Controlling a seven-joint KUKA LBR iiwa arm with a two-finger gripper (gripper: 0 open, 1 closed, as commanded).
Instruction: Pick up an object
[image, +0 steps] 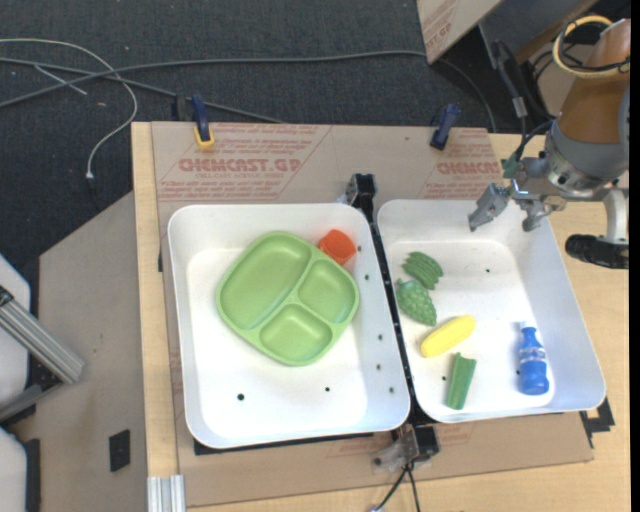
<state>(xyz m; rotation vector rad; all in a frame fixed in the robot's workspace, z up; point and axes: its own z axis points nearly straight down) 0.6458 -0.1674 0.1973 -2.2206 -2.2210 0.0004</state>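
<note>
End effector (509, 207) poised over the far rim of the right-hand white bin (578, 318), two grey fingers spread apart and pointing down, nothing between them. Grey arm with orange band (597, 105) rising behind and to the right of the end effector. Below the end effector, inside the same bin, several small things, all lying apart from the fingers: nearest, down and to the left, a dark green leafy toy vegetable (424, 267); just beyond that, a second knobbly green vegetable (416, 300), close beside the first; farther below, a yellow banana-like piece (447, 336); below that again, a green cucumber stick (460, 381), lying near the yellow piece. Down and slightly right of the end effector, a small blue bottle (533, 361) with a white cap, lying near the bin's right wall. Well to the left of the end effector, across the divide between the bins, the left-hand white bin (200, 380) holding a light green compartment plate (288, 297), tilted diagonally, with a small orange object (338, 244) touching its upper right edge. Under both bins, a cardboard sheet (250, 160) with red printing, clipped at the far edge by a blue and yellow clamp (202, 120) far left of the end effector and a blue clamp (444, 127) up and to its left. Pale wooden desk (620, 300) to the right.
</note>
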